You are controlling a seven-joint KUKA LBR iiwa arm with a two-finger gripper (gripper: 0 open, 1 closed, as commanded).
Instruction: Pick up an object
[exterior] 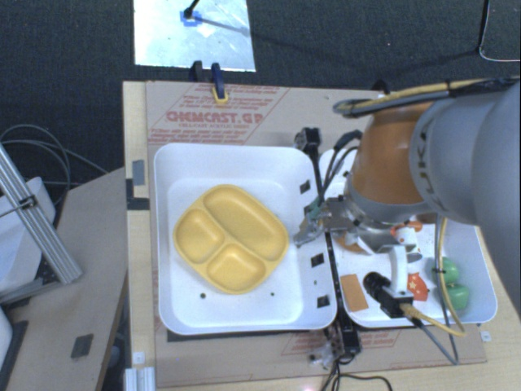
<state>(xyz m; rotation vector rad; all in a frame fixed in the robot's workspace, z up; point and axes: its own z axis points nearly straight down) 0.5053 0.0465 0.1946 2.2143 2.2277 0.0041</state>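
Divided plate: yellow. Left bin, right bin: white. Round item: green. Flat tile: tan-orange. Arm: grey, orange band.

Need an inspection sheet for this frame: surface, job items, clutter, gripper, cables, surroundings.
Surface: left bin and right bin, both white, on a printed cardboard sheet.
Job's things: yellow divided plate in the left bin; green object and tan flat piece in the right bin.
Clutter: nothing seen.
Grippers: gripper over the divide between the bins; open or shut not readable.
Cables: thin cables left of the bench; black cable top right.
Surroundings: dark carpet, shiny sheet, aluminium rail.
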